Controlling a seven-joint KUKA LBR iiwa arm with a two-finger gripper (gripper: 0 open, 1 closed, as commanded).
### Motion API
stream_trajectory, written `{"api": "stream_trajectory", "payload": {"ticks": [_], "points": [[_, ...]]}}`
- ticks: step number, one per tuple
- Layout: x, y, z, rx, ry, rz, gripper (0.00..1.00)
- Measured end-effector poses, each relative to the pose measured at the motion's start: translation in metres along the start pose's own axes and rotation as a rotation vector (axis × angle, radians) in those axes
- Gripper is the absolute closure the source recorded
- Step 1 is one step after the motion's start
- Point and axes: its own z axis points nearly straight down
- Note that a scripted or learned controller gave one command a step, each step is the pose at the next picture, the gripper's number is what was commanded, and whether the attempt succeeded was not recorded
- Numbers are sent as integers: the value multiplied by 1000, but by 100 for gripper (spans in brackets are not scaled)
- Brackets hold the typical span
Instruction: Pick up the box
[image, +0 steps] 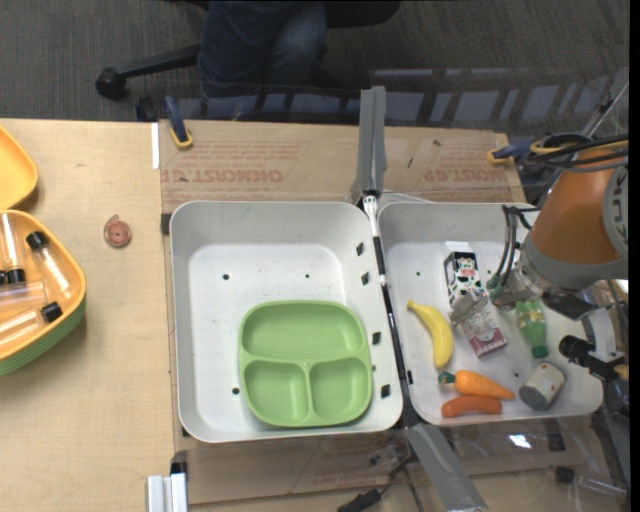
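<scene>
- The gripper (497, 290) hangs low over the right bin (420, 235); how far it is open, I cannot tell.
- The box (462, 275) lies just left of it, above the banana (434, 331).

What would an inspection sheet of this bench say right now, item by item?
Surface: two white bins side by side; left bin, right bin, on cardboard over a wooden bench.
Job's things: box, white with a cow print, lies in the right bin near its far wall.
Clutter: green plate in the left bin; banana, two carrots, green bottle, grey can and a small pink packet in the right bin.
Grippers: gripper low over the right bin, just next to the box; fingers too blurred to judge.
Cables: dark cables run along the arm.
Surroundings: yellow trays with vials at left; chair base beyond.
</scene>
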Motion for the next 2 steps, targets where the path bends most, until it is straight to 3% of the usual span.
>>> {"api": "stream_trajectory", "payload": {"ticks": [1, 2], "points": [[-1, 0, -9, 0, 0, 3, 100], [45, 27, -113, 0, -2, 101, 100]]}}
